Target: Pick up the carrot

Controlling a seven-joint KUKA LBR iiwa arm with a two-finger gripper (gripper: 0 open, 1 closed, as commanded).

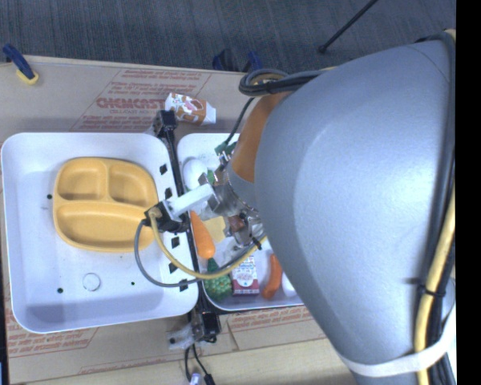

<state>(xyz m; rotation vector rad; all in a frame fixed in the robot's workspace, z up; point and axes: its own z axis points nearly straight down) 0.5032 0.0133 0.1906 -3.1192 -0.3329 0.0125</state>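
Observation:
The carrot (202,236) is a short orange piece lying slantwise at the left side of the right bin (194,152), close to the divider between the bins. My gripper (231,217) hangs over the right bin just to the right of the carrot and slightly above it, at the end of the big grey arm (353,199) with its orange band (252,147). Most of the gripper's lower part is hidden by the wrist and cables. The carrot's whole length shows beside the gripper, not inside it.
The left bin (32,295) holds a yellow divided plate (104,200). In the right bin's near corner lie a small red-and-white carton (245,277), a green item (217,284) and another orange piece (272,276). A small box (188,108) sits on the cardboard behind the bins. A cable loop (156,267) droops over the divider.

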